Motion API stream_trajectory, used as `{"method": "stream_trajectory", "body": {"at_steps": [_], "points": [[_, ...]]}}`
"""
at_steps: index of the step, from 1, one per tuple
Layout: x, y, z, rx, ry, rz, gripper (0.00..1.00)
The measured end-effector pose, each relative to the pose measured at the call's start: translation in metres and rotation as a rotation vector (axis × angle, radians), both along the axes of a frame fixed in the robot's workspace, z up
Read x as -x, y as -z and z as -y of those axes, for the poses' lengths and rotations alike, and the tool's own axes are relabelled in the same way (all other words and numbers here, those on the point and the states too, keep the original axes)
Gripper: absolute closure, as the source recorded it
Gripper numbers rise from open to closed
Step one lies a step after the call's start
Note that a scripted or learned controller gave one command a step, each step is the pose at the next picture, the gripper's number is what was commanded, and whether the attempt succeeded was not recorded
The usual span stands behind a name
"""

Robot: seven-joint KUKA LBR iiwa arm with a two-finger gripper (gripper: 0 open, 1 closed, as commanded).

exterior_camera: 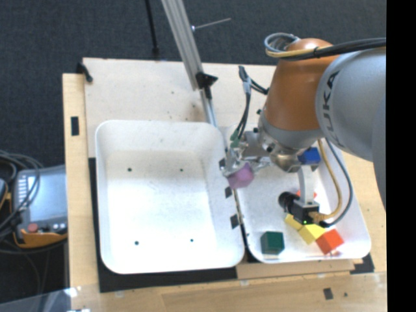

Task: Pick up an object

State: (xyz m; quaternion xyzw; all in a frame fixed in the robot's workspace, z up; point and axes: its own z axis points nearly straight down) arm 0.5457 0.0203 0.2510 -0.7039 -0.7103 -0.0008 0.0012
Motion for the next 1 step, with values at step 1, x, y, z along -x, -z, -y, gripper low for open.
{"method": "stream_trajectory", "body": {"at_steps": [1], "points": [[0.0108,0.0,-0.0458,0.001,0.001,-0.002,1.0]]}}
